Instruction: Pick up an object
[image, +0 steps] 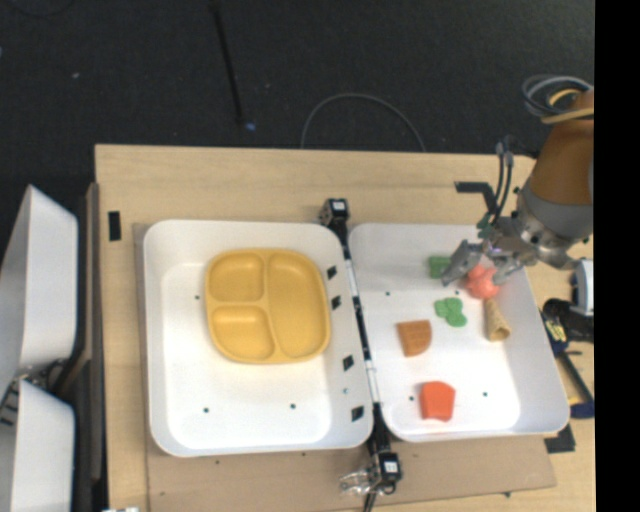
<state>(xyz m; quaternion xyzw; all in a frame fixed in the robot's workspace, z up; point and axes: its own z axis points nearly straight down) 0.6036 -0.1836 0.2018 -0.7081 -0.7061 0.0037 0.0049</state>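
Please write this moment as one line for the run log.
arm: over right bin | gripper: above pink piece | hold: unclear | yellow plate: left bin

plate (268, 304) in left bin (170, 400), toys right

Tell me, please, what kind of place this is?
Probably a robotics lab bench for grasping tests: two white bins side by side, a yellow divided plate, small toy-like objects, and the gripper reaching in.
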